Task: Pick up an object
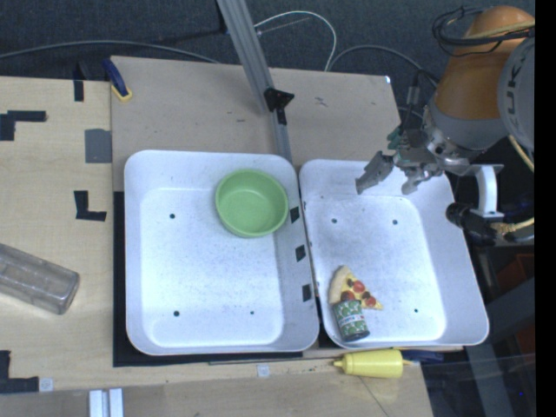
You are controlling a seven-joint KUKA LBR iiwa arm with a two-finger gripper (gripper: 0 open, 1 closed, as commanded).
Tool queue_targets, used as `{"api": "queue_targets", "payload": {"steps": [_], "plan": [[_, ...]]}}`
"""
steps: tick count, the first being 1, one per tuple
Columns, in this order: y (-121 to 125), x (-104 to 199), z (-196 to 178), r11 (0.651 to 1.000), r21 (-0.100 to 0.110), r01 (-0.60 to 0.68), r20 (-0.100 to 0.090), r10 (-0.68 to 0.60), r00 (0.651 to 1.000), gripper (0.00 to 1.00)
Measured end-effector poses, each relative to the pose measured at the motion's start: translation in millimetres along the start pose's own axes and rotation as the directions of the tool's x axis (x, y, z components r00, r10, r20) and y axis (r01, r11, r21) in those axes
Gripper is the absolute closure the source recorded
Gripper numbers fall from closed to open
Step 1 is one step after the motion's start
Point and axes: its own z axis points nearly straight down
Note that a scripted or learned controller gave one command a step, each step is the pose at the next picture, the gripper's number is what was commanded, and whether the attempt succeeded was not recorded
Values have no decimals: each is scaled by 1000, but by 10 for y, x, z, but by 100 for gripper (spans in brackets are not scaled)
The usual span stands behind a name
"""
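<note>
pick targets: green bowl (252, 202) in left bin (152, 233); can (352, 319) and pizza slice toy (352, 287) in right bin (434, 259).
bowl looks light, rigid, smooth: grip the rim. can small, green label, lying down, may roll: pinch across body. pizza flat, hard to catch. hand (395, 178) spread, pinching nothing, over right bin's far edge.
</note>
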Motion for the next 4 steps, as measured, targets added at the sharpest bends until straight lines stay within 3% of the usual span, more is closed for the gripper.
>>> {"api": "queue_targets", "payload": {"steps": [1,4], "plan": [[0,0,-1,1000,0,0,0,0,1000,0],[-70,116,1375,1000,6,-2,0,2,1000,0]]}}
